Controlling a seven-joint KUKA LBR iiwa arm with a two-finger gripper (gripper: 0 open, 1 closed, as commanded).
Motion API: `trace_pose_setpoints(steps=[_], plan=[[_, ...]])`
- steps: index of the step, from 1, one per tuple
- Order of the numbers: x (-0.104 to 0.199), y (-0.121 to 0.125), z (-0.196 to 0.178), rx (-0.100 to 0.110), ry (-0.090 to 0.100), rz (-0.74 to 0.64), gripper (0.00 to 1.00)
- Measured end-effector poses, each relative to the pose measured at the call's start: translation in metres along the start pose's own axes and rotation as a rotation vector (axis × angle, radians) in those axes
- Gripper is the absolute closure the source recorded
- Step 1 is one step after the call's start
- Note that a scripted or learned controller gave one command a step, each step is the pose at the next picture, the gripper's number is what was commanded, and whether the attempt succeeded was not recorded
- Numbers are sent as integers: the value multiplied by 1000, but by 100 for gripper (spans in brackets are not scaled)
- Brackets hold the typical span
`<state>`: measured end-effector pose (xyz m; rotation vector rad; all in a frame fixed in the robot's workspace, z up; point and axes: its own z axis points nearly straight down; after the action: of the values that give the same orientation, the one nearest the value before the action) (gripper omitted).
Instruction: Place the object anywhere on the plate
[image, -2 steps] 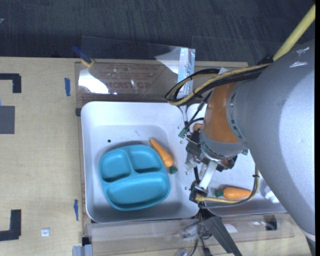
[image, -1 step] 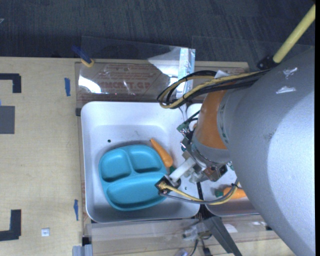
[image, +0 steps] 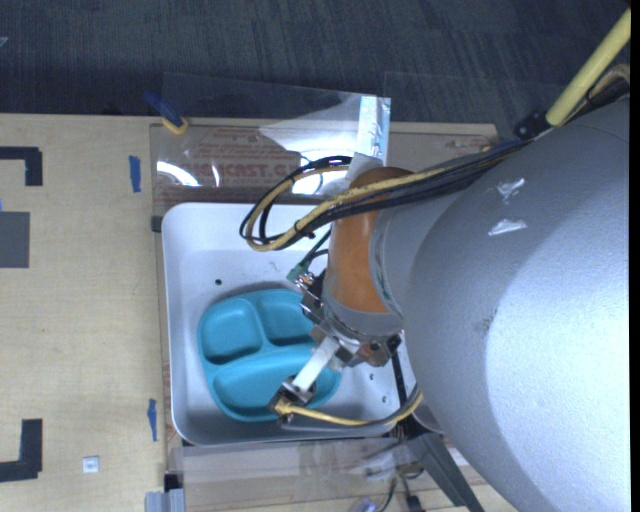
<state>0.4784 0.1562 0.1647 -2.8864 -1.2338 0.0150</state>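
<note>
Plate (image: 236, 332) lies in white bin (image: 200, 240).

One fixed camera above the bench (image: 70, 300), slanted down, close over the white bin (image: 190, 240), arm (image: 520, 300) from the right.

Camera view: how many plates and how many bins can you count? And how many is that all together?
Plate, blue: 1
Bin, white: 1
Total: 2
</note>
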Motion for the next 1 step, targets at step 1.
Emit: trace_pose_setpoints(steps=[1], plan=[[-11,82,-41,-6,5,-37,100]])
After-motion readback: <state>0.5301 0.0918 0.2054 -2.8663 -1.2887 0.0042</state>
